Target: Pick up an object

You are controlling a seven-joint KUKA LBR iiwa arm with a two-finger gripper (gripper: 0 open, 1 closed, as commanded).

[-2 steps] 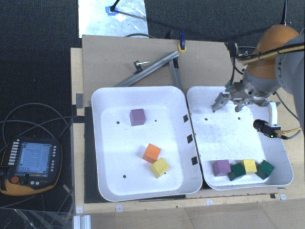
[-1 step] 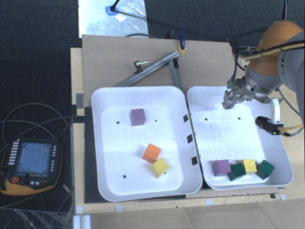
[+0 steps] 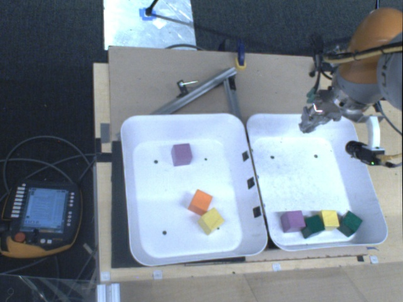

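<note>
My gripper hangs over the far edge of the right bin, well above its floor, with nothing seen between its fingers. In the left bin lie a purple cube, an orange cube and a yellow cube touching the orange one. Along the right bin's near wall sit a purple cube, a dark green block, a yellow cube and another dark green block, packed in a row.
A metal bar lies slanted on the board behind the left bin. A teach pendant with its cable rests on the floor at the left. Black clips sit along the seam between the bins.
</note>
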